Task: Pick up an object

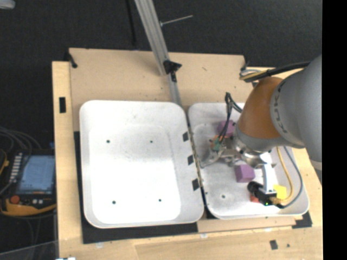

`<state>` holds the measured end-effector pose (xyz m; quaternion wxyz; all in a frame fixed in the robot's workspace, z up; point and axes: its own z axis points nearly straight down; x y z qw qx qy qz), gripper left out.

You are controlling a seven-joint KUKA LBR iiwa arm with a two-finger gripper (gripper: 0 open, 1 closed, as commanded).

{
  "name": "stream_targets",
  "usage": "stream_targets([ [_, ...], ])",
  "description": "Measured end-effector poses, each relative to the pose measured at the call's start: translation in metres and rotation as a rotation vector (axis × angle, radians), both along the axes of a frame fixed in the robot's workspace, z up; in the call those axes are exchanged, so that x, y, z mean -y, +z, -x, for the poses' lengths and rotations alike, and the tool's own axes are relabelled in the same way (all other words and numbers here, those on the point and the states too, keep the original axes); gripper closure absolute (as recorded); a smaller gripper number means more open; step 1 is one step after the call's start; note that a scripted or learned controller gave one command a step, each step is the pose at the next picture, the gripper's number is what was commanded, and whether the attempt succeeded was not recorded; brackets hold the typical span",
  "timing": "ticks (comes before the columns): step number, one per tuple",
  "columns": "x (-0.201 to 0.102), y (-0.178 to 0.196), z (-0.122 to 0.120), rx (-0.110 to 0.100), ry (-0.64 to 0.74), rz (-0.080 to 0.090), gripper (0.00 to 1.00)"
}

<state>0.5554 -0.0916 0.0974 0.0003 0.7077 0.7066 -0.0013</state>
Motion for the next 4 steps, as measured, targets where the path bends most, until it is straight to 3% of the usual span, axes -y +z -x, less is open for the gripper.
stream_targets([
  [1, 0.000, 0.013, -0.002, 0.007, -0.007, -0.003, 1.00],
  [4, -0.008, 0.158, -0.020, 0.008, 0.006, -0.002, 1.00],
])
